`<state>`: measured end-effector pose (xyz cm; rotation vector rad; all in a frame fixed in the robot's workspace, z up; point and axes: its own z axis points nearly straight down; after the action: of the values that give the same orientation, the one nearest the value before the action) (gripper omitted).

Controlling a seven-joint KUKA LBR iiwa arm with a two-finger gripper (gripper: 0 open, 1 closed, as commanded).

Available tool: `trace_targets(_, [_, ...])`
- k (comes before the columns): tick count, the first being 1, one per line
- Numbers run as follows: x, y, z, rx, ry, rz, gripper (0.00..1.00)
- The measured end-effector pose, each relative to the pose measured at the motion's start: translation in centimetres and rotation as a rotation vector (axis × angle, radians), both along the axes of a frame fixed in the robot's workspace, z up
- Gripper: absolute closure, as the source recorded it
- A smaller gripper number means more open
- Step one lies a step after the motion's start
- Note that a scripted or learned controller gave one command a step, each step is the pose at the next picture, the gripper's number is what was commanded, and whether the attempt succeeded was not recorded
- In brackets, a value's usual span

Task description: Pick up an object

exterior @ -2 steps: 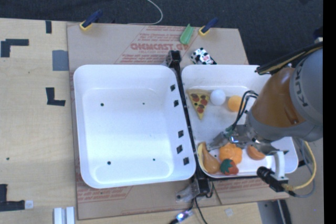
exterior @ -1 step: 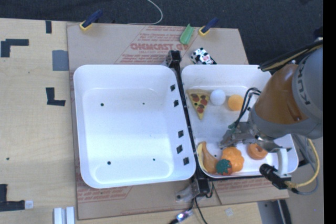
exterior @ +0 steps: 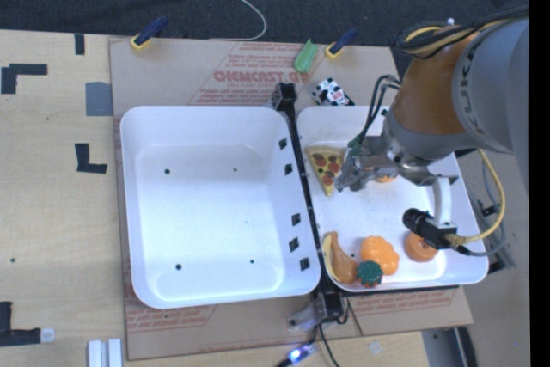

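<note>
Overhead, the grey arm with its orange band reaches in from the right over the right bin. Its gripper hangs low inside that bin, just beside a toy pizza slice that lies near the bin's left wall; whether the fingers are apart or together cannot be made out, as they merge with the dark wrist hardware, and no object is seen between them.

Candidate objects lie in the right bin. An orange banana-shaped piece rests along the front left corner. Just beside it sits an orange pepper-like toy, with a small green-topped item touching its front. A further orange piece lies near the front right, partly behind a black cylindrical fitting on the arm.

The left bin sits alongside, sharing the central divide. Behind the bins, on the cardboard sheet, rest a black-and-white spotted toy and a green clip.
</note>
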<state>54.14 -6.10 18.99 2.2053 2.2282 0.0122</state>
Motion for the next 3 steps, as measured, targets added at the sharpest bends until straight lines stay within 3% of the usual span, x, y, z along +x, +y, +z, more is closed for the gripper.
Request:
trace_targets(1, [-4.6,-0.8,-0.6,-0.001,0.016,-0.011,1.00])
trace_targets(2, [-5.9,-0.5,-0.6,-0.001,0.015,-0.011,1.00])
trace_targets(3, [-6.1,-4.3,-10.0,-0.001,0.020,-0.014,1.00])
